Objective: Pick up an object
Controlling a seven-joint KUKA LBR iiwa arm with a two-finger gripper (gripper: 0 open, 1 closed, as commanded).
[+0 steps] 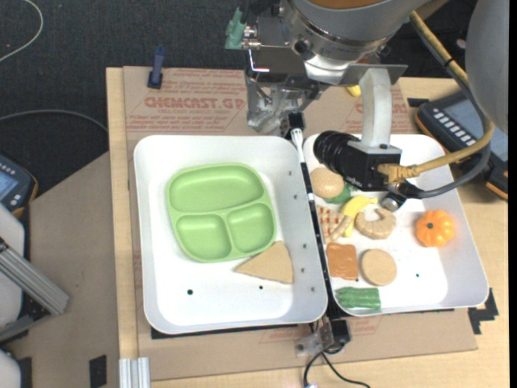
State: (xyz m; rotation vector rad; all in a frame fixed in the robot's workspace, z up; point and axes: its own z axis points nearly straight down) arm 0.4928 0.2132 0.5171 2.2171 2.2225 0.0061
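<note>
Approach seems the step in hand: a plate (216, 210) and a wedge (268, 265) lie in the left bin (157, 217), while the gripper (275, 113) hangs over the bins' far edge, and I cannot tell whether it is open or closed. Toy foods (376, 223) crowd the right bin (452, 285). The next move calls for choosing one, perhaps the pumpkin (435, 228) standing apart, and descending squarely over it.

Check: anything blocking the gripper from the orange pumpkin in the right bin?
Nothing visible. The orange pumpkin sits top bare, apart from the tan piece beside it; the gripper hangs at the white bins' far rim.
</note>
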